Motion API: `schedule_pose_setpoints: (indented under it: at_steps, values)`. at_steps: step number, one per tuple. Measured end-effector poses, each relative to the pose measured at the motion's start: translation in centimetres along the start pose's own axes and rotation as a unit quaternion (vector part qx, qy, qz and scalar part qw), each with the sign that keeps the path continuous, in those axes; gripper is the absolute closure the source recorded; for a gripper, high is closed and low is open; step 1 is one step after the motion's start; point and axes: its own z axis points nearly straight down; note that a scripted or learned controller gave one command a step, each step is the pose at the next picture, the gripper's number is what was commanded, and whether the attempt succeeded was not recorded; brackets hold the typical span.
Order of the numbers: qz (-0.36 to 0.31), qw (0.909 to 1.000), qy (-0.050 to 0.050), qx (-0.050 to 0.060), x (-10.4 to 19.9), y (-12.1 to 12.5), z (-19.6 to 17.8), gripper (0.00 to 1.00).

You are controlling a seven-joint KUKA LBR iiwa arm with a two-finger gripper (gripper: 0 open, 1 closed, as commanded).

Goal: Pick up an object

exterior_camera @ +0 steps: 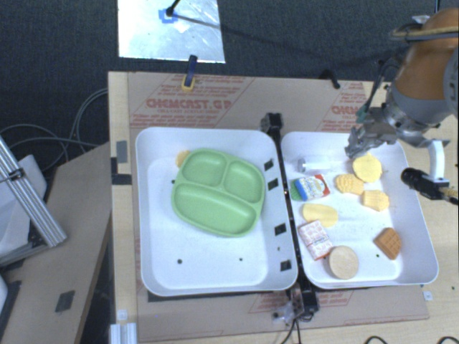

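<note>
In the camera view my gripper (356, 147) hangs over the far part of the right bin (423, 264), just left of and above a round yellow piece (368, 168). Nothing is visibly held. Below it lie a ridged yellow piece (349, 184), a yellow chunk (376, 200), a yellow oval (320, 213) and a colourful packet (310, 187). A small pale cylinder (312, 165) rests near the bin's far left. Toward the front lie a red-and-white packet (315, 238), a tan disc (343, 261) and a brown cracker (388, 243).
The left bin (154, 264) holds a green divided plate (218, 190), with a small yellow item (182, 158) peeking out behind it. A black divider with clips (285, 199) runs between the bins. The grey-and-orange arm (427, 70) fills the upper right.
</note>
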Motion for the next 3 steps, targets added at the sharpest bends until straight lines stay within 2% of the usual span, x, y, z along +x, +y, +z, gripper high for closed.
schedule_pose_setpoints:
  at_steps: [1, 2, 3]
  values:
    - [0.0, 1.0, 0.0, 0.0, 4.3, 4.1, 1.6, 1.0]
    - [0.001, 1.0, 0.0, 0.0, 6.0, 5.8, 0.1, 1.0]
    - [0.003, 1.0, -0.001, 0.001, 5.8, 5.5, 0.3, 1.0]
